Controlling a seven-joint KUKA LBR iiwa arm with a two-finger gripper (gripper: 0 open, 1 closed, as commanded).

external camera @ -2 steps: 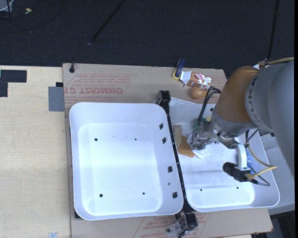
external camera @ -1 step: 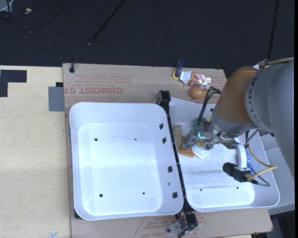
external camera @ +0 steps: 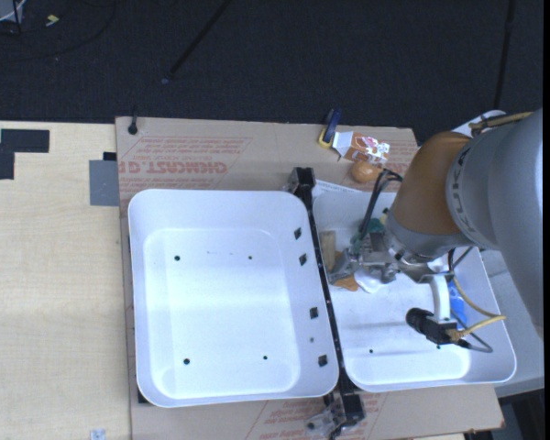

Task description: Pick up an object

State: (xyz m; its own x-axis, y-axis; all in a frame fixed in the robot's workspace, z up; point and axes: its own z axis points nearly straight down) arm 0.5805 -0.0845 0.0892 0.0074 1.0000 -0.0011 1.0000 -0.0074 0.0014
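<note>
My claw [external camera: 365, 262] sits low in the right bin [external camera: 412, 374], close to the wall it shares with the left bin [external camera: 220, 383]; my wrist hangs over it, so I cannot tell whether it is open or closed. 3 candidates huddle by that wall: a tan piece [external camera: 328, 246], an orange scrap [external camera: 346, 284] and a white lump [external camera: 373, 284], all just beside my claw; I judge I am placed here because the pickings are here. Nothing shows as held; 1 snack packet [external camera: 367, 148] lies outside on the cardboard [external camera: 192, 159].
</note>
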